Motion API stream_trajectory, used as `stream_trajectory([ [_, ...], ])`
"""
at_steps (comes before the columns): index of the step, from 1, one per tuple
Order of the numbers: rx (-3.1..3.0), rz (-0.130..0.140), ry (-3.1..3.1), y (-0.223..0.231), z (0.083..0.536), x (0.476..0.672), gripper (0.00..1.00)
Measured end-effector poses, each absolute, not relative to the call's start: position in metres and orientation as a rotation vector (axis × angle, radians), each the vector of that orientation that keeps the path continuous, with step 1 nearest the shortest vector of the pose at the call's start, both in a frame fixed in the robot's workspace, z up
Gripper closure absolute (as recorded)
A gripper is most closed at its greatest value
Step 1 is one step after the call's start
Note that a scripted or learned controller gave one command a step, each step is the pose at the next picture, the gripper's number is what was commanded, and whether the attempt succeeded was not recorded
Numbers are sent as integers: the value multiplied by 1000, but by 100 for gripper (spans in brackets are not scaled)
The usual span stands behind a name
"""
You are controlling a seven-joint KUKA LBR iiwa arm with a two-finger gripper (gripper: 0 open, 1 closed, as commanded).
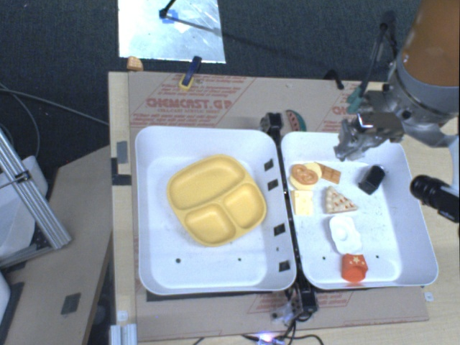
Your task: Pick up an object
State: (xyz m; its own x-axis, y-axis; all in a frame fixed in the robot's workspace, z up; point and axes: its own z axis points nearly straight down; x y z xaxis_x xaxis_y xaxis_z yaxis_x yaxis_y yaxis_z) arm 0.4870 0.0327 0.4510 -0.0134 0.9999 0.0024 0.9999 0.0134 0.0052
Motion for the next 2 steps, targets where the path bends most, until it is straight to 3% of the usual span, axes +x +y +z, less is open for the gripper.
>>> stream_trajectory([
  [1, 2206, 8, 2235, 121, 462, 486, 100],
  [2, 2213, -7, 2236, 194, 381, 497, 100],
])
